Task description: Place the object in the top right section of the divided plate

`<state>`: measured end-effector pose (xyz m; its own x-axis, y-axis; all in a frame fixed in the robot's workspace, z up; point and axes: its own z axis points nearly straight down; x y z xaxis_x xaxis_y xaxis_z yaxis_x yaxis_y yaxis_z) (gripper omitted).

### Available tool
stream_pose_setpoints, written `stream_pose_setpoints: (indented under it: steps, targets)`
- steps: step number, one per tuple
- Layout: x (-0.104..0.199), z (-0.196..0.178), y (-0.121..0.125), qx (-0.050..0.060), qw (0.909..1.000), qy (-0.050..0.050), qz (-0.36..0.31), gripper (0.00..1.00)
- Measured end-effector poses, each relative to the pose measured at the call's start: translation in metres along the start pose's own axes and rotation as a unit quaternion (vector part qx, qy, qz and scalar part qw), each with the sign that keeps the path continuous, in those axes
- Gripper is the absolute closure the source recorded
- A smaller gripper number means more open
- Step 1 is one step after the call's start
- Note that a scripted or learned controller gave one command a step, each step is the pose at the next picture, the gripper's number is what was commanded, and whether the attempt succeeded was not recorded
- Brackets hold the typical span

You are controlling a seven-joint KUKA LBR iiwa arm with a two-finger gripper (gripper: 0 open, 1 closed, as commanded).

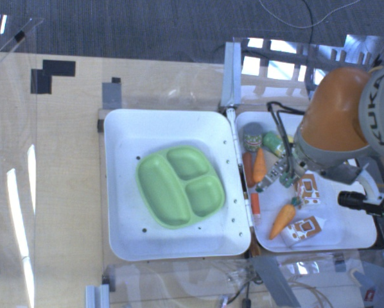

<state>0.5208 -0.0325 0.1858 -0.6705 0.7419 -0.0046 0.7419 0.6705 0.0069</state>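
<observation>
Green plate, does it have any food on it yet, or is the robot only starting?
Only starting. Nothing looks done: the green plate in the left bin has nothing in its sections. In hand: the pincer is down among the carrots in the right bin. Left: picking one up and carrying it over.

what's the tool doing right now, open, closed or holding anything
Tool: low over the right bin near the upper carrot; whether it is open, closed or holding anything cannot be told.
</observation>
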Motion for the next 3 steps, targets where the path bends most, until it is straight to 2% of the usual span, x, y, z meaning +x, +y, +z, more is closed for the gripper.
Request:
stream_pose_setpoints:
  steps: [1,2,3]
  targets:
    - [0.044,0.001,0.023,0.001,0.9975,0.001,-0.07,1.0]
    - [0.101,0.001,0.061,0.001,0.9901,0.001,-0.141,1.0]
    - [0.077,0.001,0.025,0.001,0.9884,0.001,-0.152,1.0]
